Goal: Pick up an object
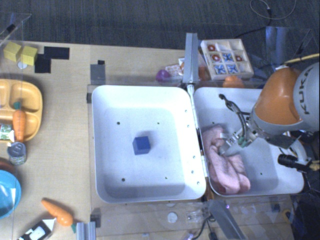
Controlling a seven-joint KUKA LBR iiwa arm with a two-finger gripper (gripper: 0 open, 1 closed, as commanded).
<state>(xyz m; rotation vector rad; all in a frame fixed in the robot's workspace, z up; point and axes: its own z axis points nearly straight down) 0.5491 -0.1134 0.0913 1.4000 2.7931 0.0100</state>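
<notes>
The left bin (142,144) holds one small blue cube (142,144) near its middle. In the right bin (260,149), a pink cloth (226,168) lies along the left wall (its long axis running from the far side toward the near edge). The end effector (231,146) sits right over the cloth's upper part; whether its jaws are open or closed cannot be told. Toys lie on the worktop (60,134) to the left.

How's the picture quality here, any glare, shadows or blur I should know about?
Camera view: lighting is even and soft; the left bin reads bright white without harsh glare; the blue cube casts only a faint shadow; the arm shades the right bin; detail around the gripper over the pink cloth is soft.
</notes>
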